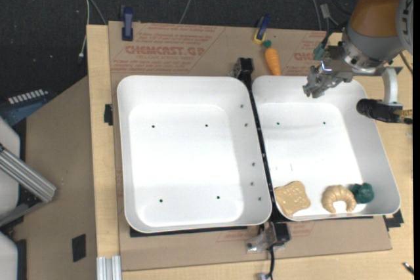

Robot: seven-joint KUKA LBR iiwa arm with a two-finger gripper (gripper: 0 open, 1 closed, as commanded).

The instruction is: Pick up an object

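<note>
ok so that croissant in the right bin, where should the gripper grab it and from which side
Probably from straight above, closing across the thick middle of the croissant. It lies flat with its tips curling toward the near rim of the bin, and the green thing touches its right side, so avoid that end.

Pincer (319, 86) above right bin (367, 134), croissant (339, 198)

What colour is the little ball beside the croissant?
Dark green ball, seen in the camera view.

Two white bins (190, 92), one toast slice (293, 197), one croissant (339, 198), one green toy (363, 192), one carrot (272, 60).
</note>
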